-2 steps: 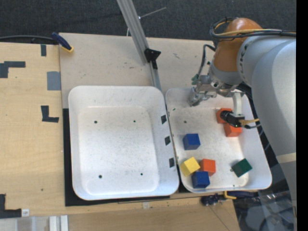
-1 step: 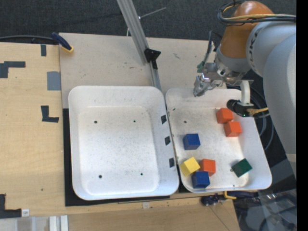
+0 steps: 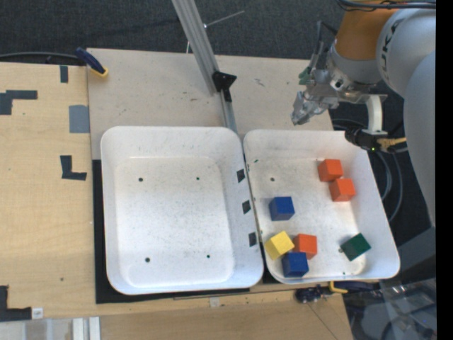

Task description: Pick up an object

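- Blocks sit below the jaws in the right bin [image 3: 258, 190]: two orange blocks [image 3: 336, 179] nearest, a blue block [image 3: 282, 207] farther down.
- We see the jaws hanging above that bin's far edge, holding nothing; open or closed, we cannot tell.
- Bare floor lies between them and the blocks.

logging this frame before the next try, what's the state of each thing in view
gripper: above the bench behind the right bin, carrying nothing
right bin: holds seven blocks
left bin: no blocks in it
two orange blocks: touching, flat
yellow block: against the orange block and a blue block
blue block: alone
green block: alone
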You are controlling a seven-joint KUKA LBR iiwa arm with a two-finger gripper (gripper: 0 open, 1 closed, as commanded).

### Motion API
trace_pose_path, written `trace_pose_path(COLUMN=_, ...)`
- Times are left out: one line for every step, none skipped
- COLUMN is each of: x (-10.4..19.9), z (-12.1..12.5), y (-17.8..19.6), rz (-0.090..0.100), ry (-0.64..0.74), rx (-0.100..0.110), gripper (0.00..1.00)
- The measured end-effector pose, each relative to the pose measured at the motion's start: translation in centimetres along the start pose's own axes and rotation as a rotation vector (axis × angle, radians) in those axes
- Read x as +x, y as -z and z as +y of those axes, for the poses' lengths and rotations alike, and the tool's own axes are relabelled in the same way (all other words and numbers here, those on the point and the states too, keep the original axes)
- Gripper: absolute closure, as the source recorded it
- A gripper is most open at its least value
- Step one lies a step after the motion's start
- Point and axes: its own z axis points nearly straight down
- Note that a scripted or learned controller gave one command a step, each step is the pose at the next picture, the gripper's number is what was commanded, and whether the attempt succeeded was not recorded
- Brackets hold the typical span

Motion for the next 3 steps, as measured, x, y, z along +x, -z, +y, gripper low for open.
trace_pose_path(x=0.1, z=0.0, y=1.0, rz=0.001, ry=-0.001, rx=0.006, gripper=1.00)
trace_pose_path(x=4.8, z=-2.2, y=-0.3, rz=0.001, ry=0.002, rx=0.010, gripper=1.00)
trace_pose_path(x=10.2, z=-3.7, y=-1.4, rz=0.002, ry=0.003, rx=0.010, gripper=1.00)
